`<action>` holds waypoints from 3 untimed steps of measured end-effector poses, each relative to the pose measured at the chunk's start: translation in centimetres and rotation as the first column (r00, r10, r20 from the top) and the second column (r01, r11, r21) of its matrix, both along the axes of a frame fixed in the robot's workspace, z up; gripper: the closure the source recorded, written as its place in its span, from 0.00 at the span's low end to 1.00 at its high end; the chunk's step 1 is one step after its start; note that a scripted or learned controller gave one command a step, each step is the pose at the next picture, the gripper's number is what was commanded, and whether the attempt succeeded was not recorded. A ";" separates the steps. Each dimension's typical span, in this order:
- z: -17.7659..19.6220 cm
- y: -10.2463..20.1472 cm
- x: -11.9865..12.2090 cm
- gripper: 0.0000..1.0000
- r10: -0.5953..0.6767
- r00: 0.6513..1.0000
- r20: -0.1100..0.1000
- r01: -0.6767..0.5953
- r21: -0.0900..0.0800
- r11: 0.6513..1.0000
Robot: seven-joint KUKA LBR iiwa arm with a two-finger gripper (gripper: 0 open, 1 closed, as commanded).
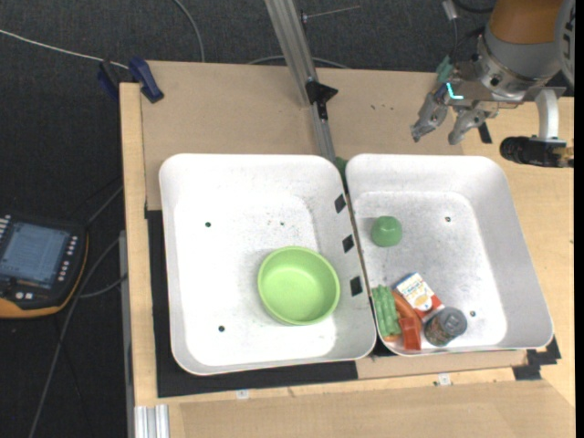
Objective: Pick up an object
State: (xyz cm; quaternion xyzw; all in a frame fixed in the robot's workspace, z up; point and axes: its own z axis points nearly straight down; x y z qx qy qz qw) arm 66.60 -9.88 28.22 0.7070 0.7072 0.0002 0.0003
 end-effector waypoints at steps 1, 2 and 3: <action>0.0 0.0 0.0 0.00 0.000 1.000 0.000 0.000 0.000 1.000; -6.1 0.3 0.5 0.00 0.001 1.000 -0.006 -0.001 0.001 1.000; -10.5 -0.1 0.7 0.00 0.000 1.000 -0.004 0.000 0.000 1.000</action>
